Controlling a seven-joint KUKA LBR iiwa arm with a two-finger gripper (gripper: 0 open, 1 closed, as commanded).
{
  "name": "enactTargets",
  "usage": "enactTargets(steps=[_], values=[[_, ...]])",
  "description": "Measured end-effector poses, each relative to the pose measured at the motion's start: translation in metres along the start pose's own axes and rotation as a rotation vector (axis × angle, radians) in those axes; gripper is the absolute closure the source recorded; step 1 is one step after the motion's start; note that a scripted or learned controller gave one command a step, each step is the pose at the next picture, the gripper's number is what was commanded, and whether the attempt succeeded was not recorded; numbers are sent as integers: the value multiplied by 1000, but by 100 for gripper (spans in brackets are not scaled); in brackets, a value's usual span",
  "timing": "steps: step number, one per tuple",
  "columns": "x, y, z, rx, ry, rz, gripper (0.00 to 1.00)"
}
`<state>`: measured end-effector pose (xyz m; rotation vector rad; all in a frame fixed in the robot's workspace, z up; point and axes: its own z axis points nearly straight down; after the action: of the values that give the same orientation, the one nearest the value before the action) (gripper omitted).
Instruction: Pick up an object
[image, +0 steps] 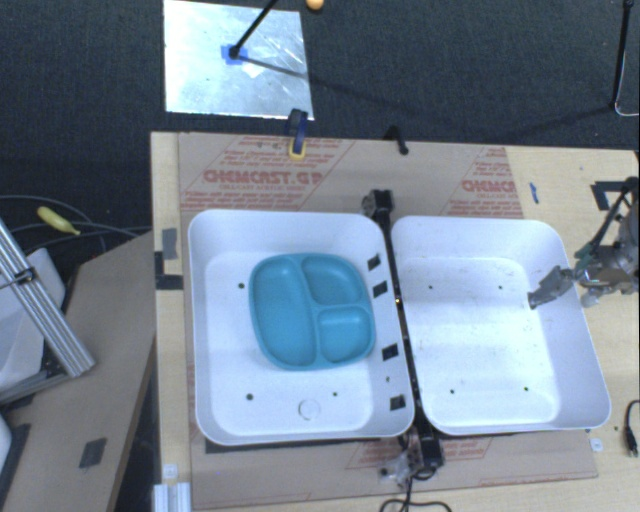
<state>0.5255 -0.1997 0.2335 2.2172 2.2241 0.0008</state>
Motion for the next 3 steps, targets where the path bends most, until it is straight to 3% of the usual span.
enactTargets(steps=[1,2,3], values=[[51,2,-192,-20,-3,-7,0],[122,-39,-301,-16,1,-9,0],[165,-38,-220,4,2,-6,0]])
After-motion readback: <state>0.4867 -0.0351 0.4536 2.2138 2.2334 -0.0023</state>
